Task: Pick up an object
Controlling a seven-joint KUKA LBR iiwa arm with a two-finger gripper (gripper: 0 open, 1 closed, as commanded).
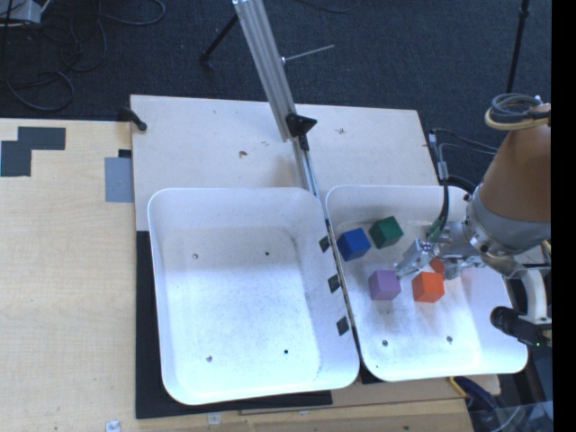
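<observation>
Cubes, four of them, lie in the right shallow white bin [504, 354] on the counter [54, 241]. Taking the small purple cube [384, 284] as landmark: the blue cube [354, 243] sits up and to its left, the dark green cube [386, 231] straight above it, and the orange cube [428, 287] just to its right. The metal pincer [430, 257] hangs low above the orange cube, up and to the right of the purple one; whether it is spread or closed, and whether it grips anything, cannot be told. The left white bin [171, 241] lies well left of the purple cube.
</observation>
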